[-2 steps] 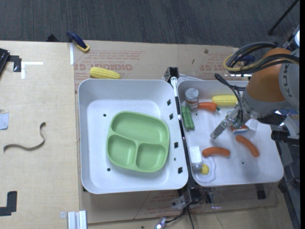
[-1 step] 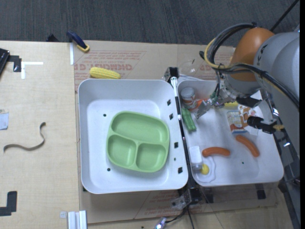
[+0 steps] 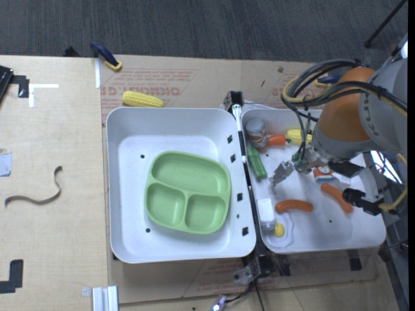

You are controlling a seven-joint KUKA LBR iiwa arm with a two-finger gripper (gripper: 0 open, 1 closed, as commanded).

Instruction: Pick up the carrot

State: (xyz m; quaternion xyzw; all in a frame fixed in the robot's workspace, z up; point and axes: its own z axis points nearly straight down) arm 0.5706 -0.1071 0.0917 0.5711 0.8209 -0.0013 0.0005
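Beside the carrot point(image 3: 276, 140), unreadable can point(image 3: 257, 133) label

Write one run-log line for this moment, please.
gripper: open, over right bin | carrot: lying by can, not held | left bin: green plate

Arm point(image 3: 350, 118) reaching in from right (orange band showing), end effector point(image 3: 283, 172) angled down-left.
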